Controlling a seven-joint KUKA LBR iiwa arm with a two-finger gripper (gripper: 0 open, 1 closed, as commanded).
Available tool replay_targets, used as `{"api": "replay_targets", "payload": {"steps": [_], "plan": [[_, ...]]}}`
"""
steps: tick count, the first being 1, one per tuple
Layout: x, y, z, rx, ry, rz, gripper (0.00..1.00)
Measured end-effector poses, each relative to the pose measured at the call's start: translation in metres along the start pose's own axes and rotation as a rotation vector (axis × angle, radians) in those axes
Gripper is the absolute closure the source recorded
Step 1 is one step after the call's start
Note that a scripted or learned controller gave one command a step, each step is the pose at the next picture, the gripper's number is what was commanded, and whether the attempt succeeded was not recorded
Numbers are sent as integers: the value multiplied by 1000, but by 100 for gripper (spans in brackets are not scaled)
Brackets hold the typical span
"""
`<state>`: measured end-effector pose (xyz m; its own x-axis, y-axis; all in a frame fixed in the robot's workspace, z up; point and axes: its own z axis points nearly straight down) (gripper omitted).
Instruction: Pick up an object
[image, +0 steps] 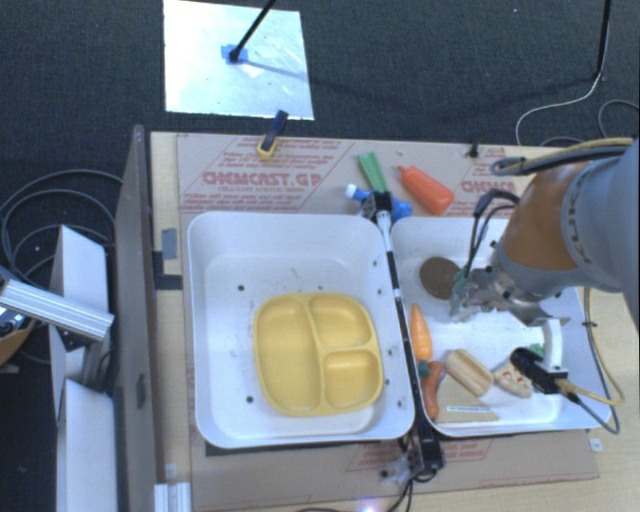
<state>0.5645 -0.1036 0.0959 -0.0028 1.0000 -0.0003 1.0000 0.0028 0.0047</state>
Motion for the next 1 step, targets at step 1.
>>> {"api": "replay_targets", "payload": {"steps": [1], "plan": [[-61, 16, -125, -11, -8, 4, 100]]}}
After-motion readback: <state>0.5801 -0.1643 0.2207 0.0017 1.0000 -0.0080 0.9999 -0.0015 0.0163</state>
